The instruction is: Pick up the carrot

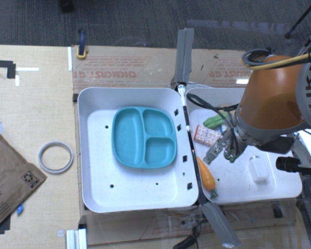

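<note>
An orange carrot (206, 176) with a green top lies at the front left of the right bin (280, 191), against its left wall. My gripper (221, 152) hangs just above and to the right of the carrot, pointing down-left, apart from it. The arm's orange band and grey wrist cover much of the right bin behind it.
A teal divided plate (144, 137) rests in the left bin (93, 154). In the right bin lie a pink-and-white snack packet (206, 135), a green item (214, 121) and a white object (259, 171). A tape ring (55, 156) and a cardboard box (8, 180) sit on the bench at left.
</note>
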`<state>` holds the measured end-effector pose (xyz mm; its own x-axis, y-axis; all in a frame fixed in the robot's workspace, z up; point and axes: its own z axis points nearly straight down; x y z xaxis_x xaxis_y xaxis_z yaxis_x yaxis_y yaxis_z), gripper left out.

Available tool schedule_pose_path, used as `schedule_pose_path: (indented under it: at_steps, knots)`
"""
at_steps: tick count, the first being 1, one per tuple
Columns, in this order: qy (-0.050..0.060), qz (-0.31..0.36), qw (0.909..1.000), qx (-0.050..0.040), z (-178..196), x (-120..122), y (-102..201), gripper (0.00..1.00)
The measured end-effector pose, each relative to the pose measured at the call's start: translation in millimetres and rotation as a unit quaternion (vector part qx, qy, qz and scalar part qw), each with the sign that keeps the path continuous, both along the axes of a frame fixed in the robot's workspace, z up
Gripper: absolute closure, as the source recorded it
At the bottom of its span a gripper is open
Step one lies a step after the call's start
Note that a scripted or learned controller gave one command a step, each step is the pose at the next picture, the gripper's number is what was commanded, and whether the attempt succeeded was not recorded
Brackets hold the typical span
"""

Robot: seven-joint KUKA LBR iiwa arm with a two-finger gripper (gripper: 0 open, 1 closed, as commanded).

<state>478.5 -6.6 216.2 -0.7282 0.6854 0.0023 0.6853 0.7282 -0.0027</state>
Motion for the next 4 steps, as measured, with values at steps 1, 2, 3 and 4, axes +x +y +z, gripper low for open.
schedule_pose_path:
  at_steps: [1, 2, 3, 4]
  knots:
    - [0.000, 0.000, 1.0000, 0.0000, 0.0, 0.0, -0.1, 0.00]
    - [0.000, -0.023, 0.9997, 0.0001, -26.8, -0.5, -61.3, 0.00]
    - [0.000, -0.071, 0.9974, -0.0005, -26.7, -0.2, 19.0, 0.00]
    - [0.000, -0.260, 0.9657, -0.0016, -27.1, -0.8, -31.7, 0.00]
